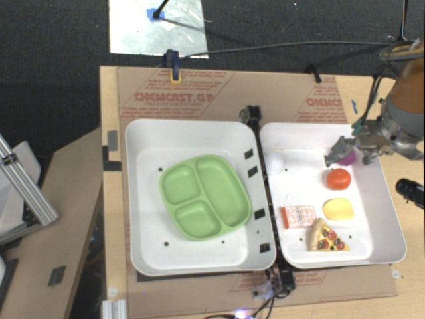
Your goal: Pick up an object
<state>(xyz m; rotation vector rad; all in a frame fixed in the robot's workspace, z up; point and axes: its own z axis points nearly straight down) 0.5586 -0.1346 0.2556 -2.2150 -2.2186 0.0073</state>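
Overhead, two white bins sit side by side: the left bin (143,178) holds a green divided plate (204,195). The right bin (388,211) holds a pizza slice (325,238), red-and-white packet (299,215), yellow piece (339,209), tomato (339,178). Gripper (346,153) pinches a purple object (348,156).

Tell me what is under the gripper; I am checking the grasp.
Under the gripper a purple object shows, partly covered, so its shape is unclear. The tomato lies just in front, in the right bin.
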